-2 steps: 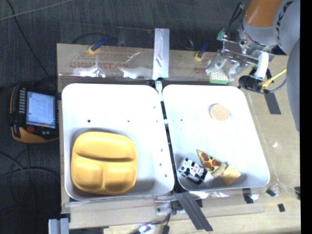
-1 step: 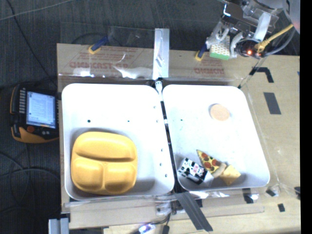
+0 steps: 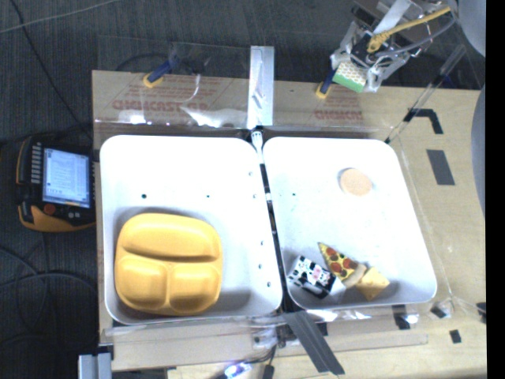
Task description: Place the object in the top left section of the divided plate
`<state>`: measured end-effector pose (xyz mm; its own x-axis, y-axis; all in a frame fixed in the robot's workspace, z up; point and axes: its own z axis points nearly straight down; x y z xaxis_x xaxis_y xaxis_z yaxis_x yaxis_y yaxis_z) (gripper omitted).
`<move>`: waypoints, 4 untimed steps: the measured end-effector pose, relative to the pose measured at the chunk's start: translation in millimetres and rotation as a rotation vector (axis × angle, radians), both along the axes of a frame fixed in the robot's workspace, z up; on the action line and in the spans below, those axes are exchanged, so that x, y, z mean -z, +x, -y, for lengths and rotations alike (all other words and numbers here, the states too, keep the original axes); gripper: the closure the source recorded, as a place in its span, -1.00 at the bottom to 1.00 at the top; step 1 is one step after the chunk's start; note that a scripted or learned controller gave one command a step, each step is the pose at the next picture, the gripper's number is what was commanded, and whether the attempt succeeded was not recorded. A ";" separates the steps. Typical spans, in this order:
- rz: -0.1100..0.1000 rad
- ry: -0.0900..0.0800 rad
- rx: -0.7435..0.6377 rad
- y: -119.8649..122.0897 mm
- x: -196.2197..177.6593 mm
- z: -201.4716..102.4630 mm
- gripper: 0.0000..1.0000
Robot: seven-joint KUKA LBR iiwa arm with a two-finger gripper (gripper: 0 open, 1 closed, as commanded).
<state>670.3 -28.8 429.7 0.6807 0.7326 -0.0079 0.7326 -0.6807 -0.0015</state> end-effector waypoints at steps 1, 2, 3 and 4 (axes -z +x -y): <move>0.000 0.000 0.001 0.0 -0.2 0.2 -1.00; -0.006 -0.005 -0.003 2.2 -5.3 -1.0 1.00; 0.000 0.001 -0.076 -37.7 -1.1 0.7 1.00; 0.000 0.002 0.075 -40.5 -0.5 -11.7 1.00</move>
